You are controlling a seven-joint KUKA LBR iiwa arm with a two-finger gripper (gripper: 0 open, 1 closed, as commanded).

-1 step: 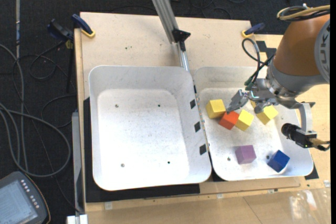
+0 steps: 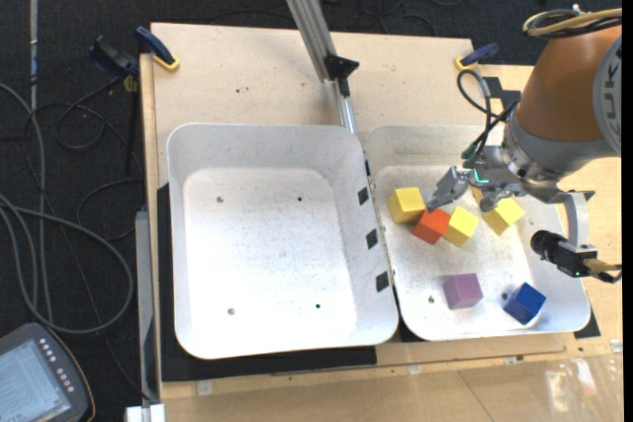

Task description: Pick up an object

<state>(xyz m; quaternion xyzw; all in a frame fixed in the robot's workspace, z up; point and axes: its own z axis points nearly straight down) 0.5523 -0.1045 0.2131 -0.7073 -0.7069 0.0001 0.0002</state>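
Note:
My gripper (image 2: 467, 197) hangs over the right bin (image 2: 554, 323), reaching in from the right. Its two fingers stand apart, open, with nothing between them. One fingertip (image 2: 446, 191) is just above an orange block (image 2: 431, 227). A yellow cube (image 2: 461, 227) sits right next to the orange block, just below the gripper. Another yellow cube (image 2: 406, 205) lies to the left, and a third yellow block (image 2: 502, 215) lies partly under the wrist. Nearer the bin's front lie a purple cube (image 2: 462, 291) and a blue cube (image 2: 524, 302).
The left bin (image 2: 188, 212) lies beside the right one, and their rims meet in the middle. A slanted metal pole (image 2: 302, 0) comes down to the back rim between the bins. Clamps and cables sit at the bench's back corners.

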